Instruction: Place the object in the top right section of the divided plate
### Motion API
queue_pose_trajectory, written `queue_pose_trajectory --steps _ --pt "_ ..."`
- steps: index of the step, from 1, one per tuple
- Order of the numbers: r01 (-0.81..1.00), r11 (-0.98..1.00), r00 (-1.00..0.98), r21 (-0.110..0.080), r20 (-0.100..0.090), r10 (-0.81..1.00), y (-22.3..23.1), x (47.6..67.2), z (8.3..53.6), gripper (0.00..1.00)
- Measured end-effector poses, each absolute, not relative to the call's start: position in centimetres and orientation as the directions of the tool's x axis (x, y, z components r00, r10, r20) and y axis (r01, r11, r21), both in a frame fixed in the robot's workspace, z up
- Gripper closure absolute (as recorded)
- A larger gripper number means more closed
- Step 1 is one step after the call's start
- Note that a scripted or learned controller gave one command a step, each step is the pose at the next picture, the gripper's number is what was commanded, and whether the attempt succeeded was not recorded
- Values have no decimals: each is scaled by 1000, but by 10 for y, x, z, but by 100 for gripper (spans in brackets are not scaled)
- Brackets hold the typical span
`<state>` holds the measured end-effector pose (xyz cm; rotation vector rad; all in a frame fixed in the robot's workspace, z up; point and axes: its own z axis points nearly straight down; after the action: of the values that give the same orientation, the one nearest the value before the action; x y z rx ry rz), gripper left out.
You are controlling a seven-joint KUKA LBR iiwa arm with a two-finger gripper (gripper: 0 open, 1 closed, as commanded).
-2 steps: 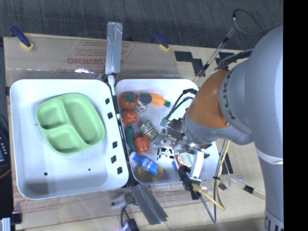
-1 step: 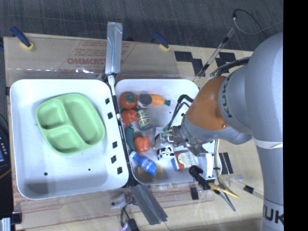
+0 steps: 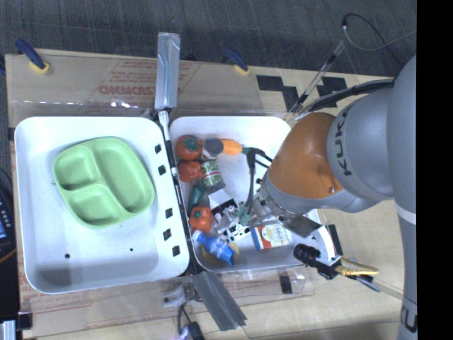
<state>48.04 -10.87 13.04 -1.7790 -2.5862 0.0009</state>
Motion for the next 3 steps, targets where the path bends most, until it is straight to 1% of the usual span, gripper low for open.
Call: queue_pose_trajectory --steps 1,2,3 --pt "808 590 -590 -1 -5 808 -105 536 120 100" --pt "964 267 -267 -1 0 964 -59 533 192 100" --pt "930 368 -368 3 -2 930 -91 491 320 100"
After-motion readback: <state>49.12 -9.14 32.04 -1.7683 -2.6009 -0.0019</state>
